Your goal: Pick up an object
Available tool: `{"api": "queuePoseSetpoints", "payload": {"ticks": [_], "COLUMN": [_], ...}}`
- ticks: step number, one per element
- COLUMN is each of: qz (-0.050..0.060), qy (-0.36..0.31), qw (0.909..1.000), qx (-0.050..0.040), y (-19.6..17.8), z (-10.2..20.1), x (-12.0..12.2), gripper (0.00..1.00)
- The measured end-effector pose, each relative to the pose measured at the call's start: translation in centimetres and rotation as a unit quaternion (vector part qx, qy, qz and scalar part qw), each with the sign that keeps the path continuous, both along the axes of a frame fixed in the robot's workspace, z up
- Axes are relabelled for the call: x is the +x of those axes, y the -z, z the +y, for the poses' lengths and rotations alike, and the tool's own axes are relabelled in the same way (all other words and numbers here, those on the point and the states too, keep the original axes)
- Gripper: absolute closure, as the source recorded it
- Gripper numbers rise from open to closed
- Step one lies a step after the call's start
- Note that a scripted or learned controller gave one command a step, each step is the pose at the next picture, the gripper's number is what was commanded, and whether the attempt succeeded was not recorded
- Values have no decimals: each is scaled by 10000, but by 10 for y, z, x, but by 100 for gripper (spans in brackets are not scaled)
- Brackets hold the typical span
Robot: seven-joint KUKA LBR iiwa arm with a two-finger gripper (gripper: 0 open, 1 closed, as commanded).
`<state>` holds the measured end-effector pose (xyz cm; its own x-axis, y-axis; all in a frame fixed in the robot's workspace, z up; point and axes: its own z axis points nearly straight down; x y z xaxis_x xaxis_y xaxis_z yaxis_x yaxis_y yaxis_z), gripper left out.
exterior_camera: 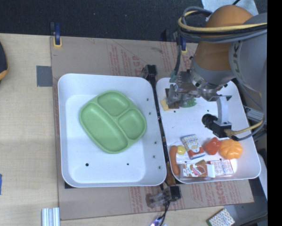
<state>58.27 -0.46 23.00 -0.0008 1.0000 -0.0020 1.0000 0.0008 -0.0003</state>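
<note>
- Toy food sits bunched at the near end of the right bin: two flat cartons, a small printed packet, a red piece, an orange pepper-like piece, and a long orange piece against the left wall.
- Left bin holds a green divided plate, lying flat and well apart from the arm.
- Gripper is low over the far left corner of the right bin, under the grey wrist and the orange band.
- Gripper state: its tip reads as a dark tangle from this angle, and I cannot tell whether it is spread or closed.
- Nearest candidates: a small brown-and-yellow piece just beside the tip on the left-wall side, and a small green piece just beside it on the other side. Whether either touches the tip cannot be determined.
- Progress, as a judgement: the reach into the bin is made, but no object is seen lifted clear of the floor. A confirmed grasp and the lift are both outstanding.
- The near-end cluster is well apart from the gripper and is judged not the present target.
</note>
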Motion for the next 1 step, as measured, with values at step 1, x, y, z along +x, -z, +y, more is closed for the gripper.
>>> {"api": "queuePoseSetpoints", "payload": {"ticks": [1], "qz": [0], "qy": [-29], "qw": [10000], "qx": [4], "y": [-3], "z": [51], "x": [-1], "gripper": [100]}}
